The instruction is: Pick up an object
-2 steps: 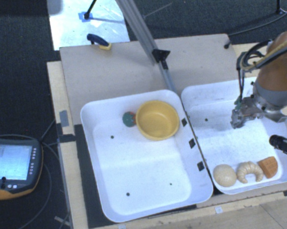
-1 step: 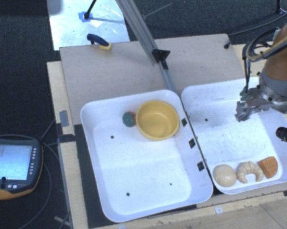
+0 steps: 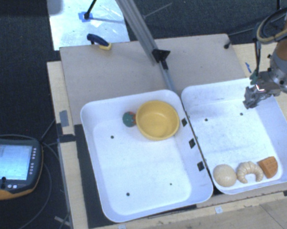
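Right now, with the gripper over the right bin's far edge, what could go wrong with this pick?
The egg-shaped piece, croissant and orange block sit close together against the right bin's near wall, so the fingers may lack room or nudge a neighbour. The gripper hangs far from them, near the far rim. The rounded pieces may slip.

Left bin (image 3: 143,190) — a bowl (image 3: 157,120) at the back, ball (image 3: 129,119) touching its left; right bin (image 3: 229,126) — three food pieces (image 3: 247,171) along the front.
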`<move>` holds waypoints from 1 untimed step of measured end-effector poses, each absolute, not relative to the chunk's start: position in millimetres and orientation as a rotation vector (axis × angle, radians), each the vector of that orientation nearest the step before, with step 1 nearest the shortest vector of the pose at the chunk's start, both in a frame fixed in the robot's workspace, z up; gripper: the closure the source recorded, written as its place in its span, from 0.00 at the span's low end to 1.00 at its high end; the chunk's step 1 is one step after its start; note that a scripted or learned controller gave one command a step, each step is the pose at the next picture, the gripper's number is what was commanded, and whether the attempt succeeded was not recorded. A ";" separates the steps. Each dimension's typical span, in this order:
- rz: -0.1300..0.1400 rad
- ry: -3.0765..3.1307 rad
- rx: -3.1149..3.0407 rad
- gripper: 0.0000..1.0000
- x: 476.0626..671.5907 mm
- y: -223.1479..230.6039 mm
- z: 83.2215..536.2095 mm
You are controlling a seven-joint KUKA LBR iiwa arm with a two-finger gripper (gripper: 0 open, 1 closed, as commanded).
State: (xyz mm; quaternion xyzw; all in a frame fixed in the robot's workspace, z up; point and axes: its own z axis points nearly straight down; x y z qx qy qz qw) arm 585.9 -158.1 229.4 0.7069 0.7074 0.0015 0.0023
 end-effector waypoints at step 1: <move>0.005 2.219 2.217 1.00 586.8 -158.2 282.4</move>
